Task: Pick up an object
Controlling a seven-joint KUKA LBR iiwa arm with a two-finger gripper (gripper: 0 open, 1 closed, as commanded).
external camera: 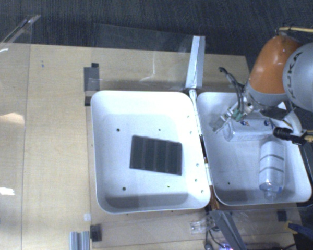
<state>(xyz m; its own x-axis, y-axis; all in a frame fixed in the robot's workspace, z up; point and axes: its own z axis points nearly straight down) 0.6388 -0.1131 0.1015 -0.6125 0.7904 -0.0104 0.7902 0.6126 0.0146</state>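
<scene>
The arm (281, 77) hides its jaws (grip impossible to tell) above the right bin (219, 191), seemingly near a clear bottle (272, 165).

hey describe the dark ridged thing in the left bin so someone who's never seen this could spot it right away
Start at the two white bins side by side and take the left bin. Lying flat near its middle is a dark ribbed rectangular pad. It is the bin's one dark item; the clear plastic bottle lies in the right bin.

Pale wood bench (47, 155), dark carpet (120, 4)
</scene>
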